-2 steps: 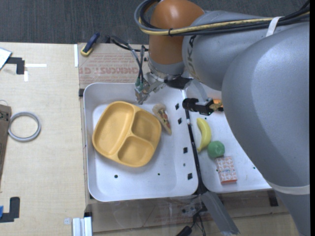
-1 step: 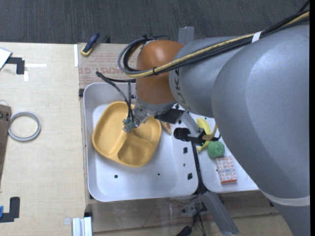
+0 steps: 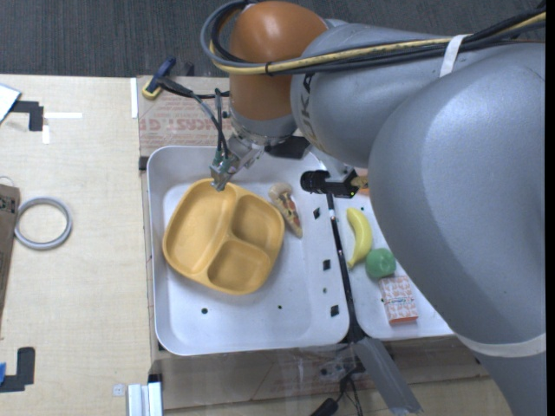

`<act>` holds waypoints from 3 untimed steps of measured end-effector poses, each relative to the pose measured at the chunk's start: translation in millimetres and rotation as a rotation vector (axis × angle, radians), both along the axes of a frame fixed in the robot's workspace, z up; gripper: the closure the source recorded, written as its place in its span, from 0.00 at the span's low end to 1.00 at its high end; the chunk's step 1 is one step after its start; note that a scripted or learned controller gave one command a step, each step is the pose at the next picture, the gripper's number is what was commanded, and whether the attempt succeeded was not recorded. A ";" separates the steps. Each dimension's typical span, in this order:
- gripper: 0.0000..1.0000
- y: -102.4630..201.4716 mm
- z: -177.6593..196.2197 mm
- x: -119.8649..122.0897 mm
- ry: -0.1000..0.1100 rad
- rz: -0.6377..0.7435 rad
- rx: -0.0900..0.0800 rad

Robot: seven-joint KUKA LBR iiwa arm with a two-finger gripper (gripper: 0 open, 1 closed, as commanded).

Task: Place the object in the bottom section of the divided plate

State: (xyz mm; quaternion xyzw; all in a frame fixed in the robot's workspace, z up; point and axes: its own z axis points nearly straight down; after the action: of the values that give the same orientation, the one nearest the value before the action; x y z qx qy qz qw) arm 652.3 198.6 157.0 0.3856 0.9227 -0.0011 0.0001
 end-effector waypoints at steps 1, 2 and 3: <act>1.00 17.6 115.7 -7.9 0.000 -0.036 -0.001; 1.00 24.0 -53.0 -1.1 0.003 -0.083 -0.001; 1.00 19.8 53.9 3.2 0.000 -0.056 0.000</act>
State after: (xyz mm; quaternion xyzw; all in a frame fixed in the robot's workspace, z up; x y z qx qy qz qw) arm 655.5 218.4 210.9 0.4112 0.9115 -0.0011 0.0003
